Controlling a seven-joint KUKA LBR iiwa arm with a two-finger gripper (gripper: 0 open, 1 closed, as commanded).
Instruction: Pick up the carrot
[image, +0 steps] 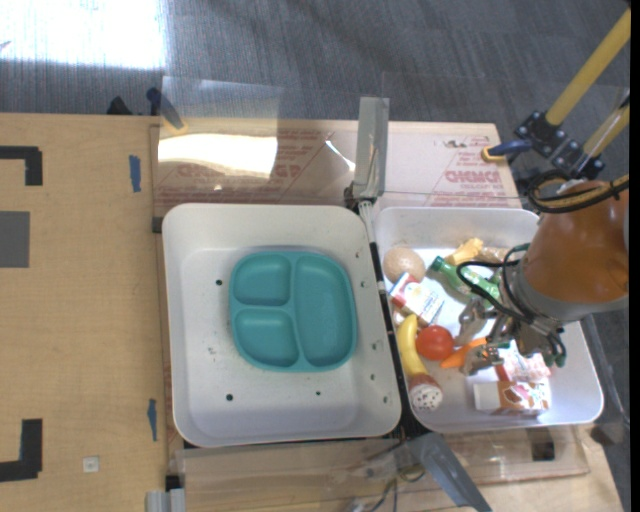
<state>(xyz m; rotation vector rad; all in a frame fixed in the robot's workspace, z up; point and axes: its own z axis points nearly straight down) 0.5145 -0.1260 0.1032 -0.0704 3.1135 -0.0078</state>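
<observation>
Camera view shows two white bins side by side on the bench; the right bin (585, 405) serves as the landmark for all positions below.

Task item: the carrot (462, 353) lies inside the right bin, near its middle, just right of a red tomato (434, 343). What is visible is a short orange piece. Its long axis runs roughly left to right across the bin with a slight tilt, the right end higher. Which end is the tip cannot be told, because the gripper covers part of it.

Arm pose: the arm (578, 255) enters over the right bin's right edge, its orange band directly above the bin's upper right area. The gripper (487, 338) hangs below the band, pointing down and left into the bin's middle, right at the carrot's right end. Whether the jaws are spread or closed cannot be told, nor whether they hold anything.

Item count inside the right bin: one carrot, one tomato, one banana (405, 341) along the left wall, one egg-like beige object (404, 263) at the upper left, one small carton (417, 298) below it, and one red-and-white package (520, 382) at the lower right. Further items under the arm are unclear.

Left of the right bin, the left bin (190, 330) holds one teal divided tray (294, 309).
</observation>
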